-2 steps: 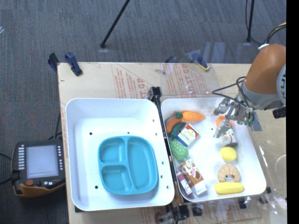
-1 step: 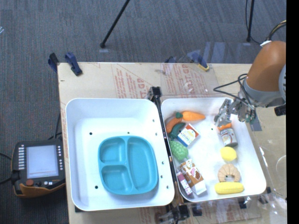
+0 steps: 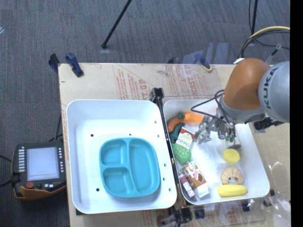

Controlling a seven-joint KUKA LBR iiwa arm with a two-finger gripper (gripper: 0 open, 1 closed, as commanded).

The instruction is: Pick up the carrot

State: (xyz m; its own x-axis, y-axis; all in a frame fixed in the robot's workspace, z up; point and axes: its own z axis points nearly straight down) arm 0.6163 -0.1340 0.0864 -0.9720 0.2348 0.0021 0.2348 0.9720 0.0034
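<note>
Two white bins sit side by side on the table [image 3: 118, 77]. In the right bin [image 3: 258, 162], the carrot [image 3: 193, 117] lies near the far wall, just beside the gripper [image 3: 208, 132], which hangs open with nothing between its fingers.

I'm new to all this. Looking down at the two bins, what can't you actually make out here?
- Gripper: too small and blurred in the camera view to tell how its fingers stand.
- Carrot: its right end is hidden behind the gripper and cables.
- Small carton: the print is too small to read.
- Arm: cut off by the right edge.
</note>
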